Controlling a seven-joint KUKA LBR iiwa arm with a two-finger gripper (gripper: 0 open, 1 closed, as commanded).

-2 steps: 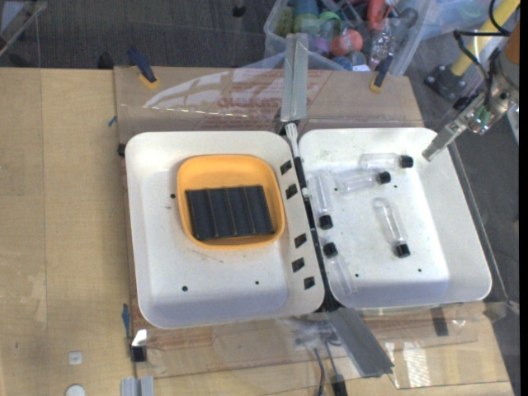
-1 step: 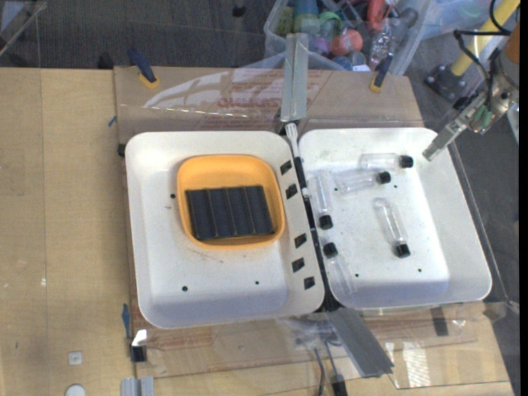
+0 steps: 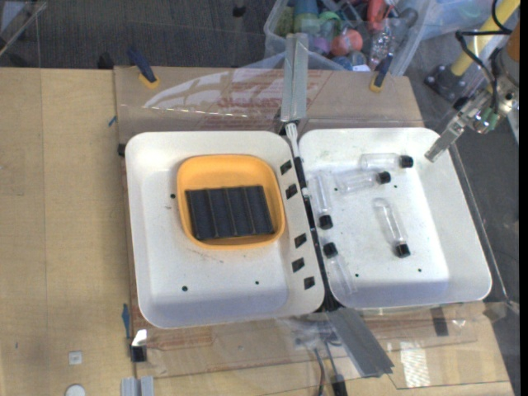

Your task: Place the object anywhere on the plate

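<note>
Dark ribbed block (image 3: 229,212) already lies on the orange plate (image 3: 188,174) in the left bin (image 3: 157,287), long axis 3-to-9 o'clock. Jaws (image 3: 441,145) sit well apart, toward 2 o'clock of it, over the right bin's (image 3: 445,254) corner (state: cannot tell).

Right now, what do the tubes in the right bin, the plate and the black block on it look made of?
Tubes: clear plastic or glass, see-through with glints, black caps. Plate: orange, likely matte plastic, even colour. Black block: ribbed, dull, maybe rubber or foam.
</note>
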